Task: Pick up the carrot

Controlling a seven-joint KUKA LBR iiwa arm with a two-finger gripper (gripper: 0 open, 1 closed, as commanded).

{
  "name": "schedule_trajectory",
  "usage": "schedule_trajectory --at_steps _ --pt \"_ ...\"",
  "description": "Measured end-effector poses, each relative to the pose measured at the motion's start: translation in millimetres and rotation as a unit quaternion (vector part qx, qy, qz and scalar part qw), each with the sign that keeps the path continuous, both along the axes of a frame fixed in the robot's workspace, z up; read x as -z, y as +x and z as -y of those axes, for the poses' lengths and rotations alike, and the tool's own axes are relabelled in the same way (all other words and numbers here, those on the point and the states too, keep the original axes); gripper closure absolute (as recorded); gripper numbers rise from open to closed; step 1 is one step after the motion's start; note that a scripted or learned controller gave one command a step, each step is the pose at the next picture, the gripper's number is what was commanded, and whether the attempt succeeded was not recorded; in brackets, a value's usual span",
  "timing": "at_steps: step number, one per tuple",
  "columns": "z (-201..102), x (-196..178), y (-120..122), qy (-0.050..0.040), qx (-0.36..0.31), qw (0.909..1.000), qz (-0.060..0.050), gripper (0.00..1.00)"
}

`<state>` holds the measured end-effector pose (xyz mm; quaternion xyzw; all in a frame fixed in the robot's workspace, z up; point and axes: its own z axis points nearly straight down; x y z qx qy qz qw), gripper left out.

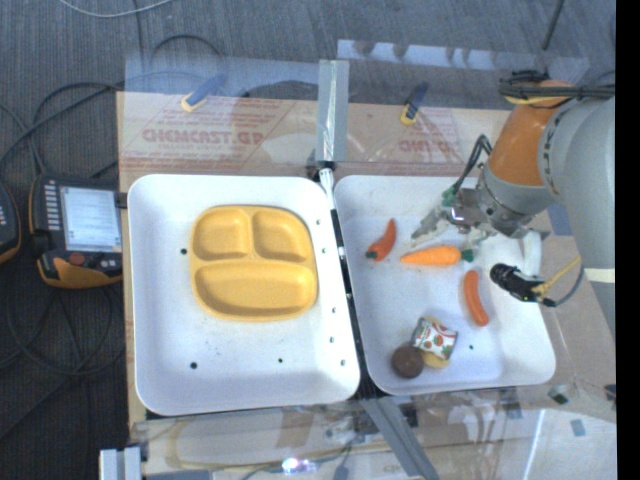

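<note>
While the grey arm (585, 168) reaches in from the right, its two-finger gripper (441, 226) hovers spread wide just above the orange tapered carrot (431, 257).

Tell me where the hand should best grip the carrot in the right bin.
Probably mid-body of the carrot, coming straight down, fingers closing across its width. It lies flat and almost level in the view, green top toward the hand, with bare bin floor on both long sides.

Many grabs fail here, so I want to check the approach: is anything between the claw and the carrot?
Nothing visible. The claw hangs just above the carrot in the right bin; the chili pepper and sausage lie off to either side.
</note>
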<state>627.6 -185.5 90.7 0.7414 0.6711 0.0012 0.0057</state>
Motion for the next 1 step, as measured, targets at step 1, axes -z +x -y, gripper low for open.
schedule_trajectory --at_steps 1 --pt "-1.3 -0.9 -27.6 -0.0007 -0.128 0.9918 0.002 0.0"
